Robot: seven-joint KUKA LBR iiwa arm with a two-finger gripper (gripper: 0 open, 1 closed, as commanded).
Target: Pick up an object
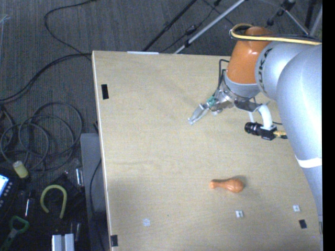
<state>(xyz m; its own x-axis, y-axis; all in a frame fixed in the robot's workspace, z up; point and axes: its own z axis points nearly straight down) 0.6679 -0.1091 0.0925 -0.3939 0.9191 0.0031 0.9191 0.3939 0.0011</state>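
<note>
**Hovering pincer, orange object lying apart on the counter**

Reaching in from the right, the grey arm (298, 98) with its orange band (246, 61) is hanging over the upper middle of the tan counter (157, 156). Its pincer (196, 116) is pointing down and to the left, with the pale fingertips appearing to sit close together near the board; nothing is showing between them, though whether they are fully pressed together is too small to tell. A small green spot is showing just behind the fingers, at the wrist.

An orange object (229, 185), shaped like a bulb tapering to a thin neck, is lying on its side on the lower part of the counter, its neck pointing left. It is sitting well apart from the pincer, below it and slightly to the right, touching nothing else.

A black cylindrical part (260, 130) is sticking out beside the wrist. Small black and white markers are dotting the counter's edges. Off the counter to the left, black cables (42, 135) are lying coiled on the dark floor, near a yellow-green hook-shaped item (52, 197).
</note>
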